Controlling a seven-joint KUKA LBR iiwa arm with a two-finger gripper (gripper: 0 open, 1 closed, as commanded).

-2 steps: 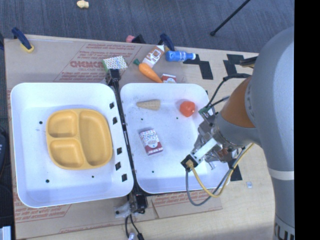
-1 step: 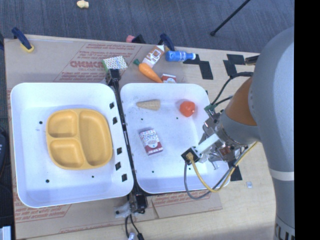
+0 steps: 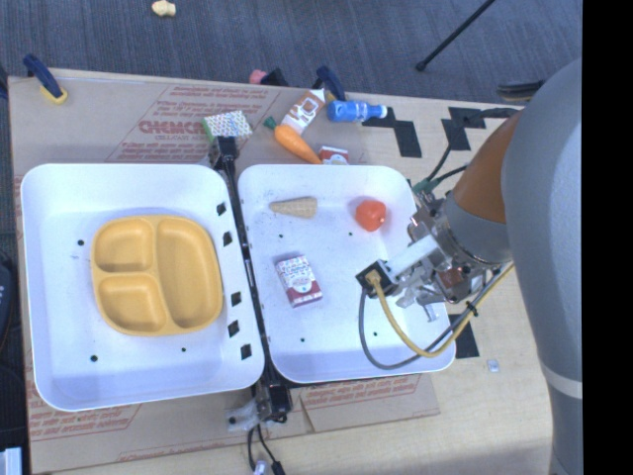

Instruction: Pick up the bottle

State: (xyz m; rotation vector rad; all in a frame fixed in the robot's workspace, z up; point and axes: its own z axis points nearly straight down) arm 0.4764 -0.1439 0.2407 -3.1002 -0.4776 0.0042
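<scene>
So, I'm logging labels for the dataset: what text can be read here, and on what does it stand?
"CHEMC...", red print, on the cardboard under the bins; the rest is cut off by the left bin.
Smaller red lines on the cardboard: too blurred to read.
Red packet in the right bin: label too small to read.
Bottle behind the bins: label unreadable.
Blue bottle and small red box: nothing legible.
</scene>
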